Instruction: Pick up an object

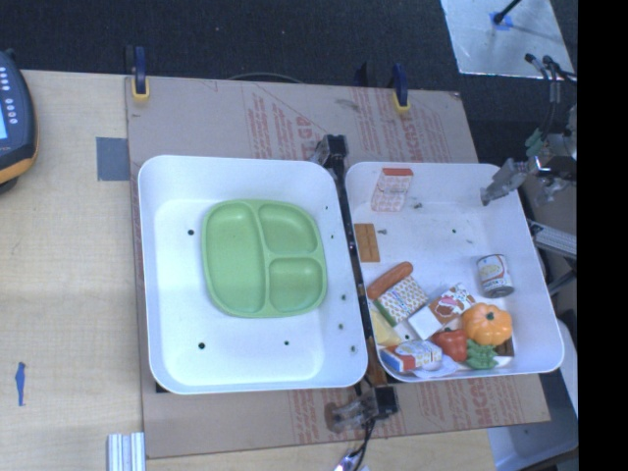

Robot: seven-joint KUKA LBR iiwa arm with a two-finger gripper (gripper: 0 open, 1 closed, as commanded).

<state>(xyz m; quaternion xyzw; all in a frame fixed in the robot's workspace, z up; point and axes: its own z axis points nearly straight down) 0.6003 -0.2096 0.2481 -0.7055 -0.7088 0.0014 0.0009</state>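
The right bin [461,224] holds several toy foods crowded in its near half. Among them are a small silver can [495,275], an orange pumpkin [488,324], a red pepper [451,343], a sausage [390,279], a checkered packet [403,298] and a white wrapped packet [420,355]. A white and red carton [392,188] lies alone at the bin's far left, and a brown strip [366,242] lies by the left wall. My gripper [496,190] pokes in over the bin's far right rim, above and apart from the can. Nothing shows in it.
A green divided plate [264,258] lies in the left bin [167,341]. Both bins rest on a cardboard sheet [245,116] held by two blue clamps [140,72]. A yellow and black device [15,116] sits at the far left of the bench.
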